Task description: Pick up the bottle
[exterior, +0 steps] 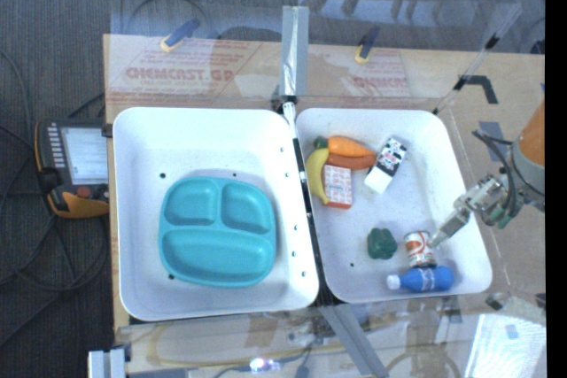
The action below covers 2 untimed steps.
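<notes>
The blue bottle (425, 280) lies on its side in the front right corner of the right bin (461, 155), its white cap pointing left. My gripper (450, 227) reaches in over that bin's right wall. Its tip hangs just above and to the right of a small red and white can (418, 248), which stands directly behind the bottle. The tip is roughly a can's height behind the bottle and apart from it. Nothing shows held in the gripper.
The right bin also holds a green lump (382, 243), a banana (316, 175), a carrot (350, 150), a red and white packet (337, 187) and a black and white carton (386, 164). A teal divided tray (217, 230) sits in the left bin (133, 190).
</notes>
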{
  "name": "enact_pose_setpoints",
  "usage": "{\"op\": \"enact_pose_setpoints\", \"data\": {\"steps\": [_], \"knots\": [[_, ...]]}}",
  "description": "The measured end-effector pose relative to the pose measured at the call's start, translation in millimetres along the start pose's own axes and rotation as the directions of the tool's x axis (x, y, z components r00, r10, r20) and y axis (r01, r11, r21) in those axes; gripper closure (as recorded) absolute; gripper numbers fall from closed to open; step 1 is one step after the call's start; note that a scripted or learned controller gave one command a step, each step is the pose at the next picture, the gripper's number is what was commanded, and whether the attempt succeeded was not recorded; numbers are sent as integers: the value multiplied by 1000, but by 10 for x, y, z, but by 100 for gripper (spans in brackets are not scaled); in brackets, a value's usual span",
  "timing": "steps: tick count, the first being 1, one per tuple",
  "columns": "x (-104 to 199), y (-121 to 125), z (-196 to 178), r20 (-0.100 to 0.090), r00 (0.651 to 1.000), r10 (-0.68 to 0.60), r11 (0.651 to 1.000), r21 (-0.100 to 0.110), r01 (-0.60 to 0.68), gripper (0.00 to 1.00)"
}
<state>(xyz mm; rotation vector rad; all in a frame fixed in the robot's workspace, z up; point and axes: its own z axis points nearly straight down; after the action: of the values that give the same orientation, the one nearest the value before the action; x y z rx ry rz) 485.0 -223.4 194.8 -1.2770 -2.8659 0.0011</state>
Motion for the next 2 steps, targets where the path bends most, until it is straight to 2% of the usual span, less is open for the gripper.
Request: {"op": "enact_pose_setpoints", "data": {"steps": [1, 2], "knots": [[60, 29, 893, -2, 999, 53, 999, 2, -53, 0], [-1, -2, -17, 0, 969, -246, 969, 0, 246, 0]]}}
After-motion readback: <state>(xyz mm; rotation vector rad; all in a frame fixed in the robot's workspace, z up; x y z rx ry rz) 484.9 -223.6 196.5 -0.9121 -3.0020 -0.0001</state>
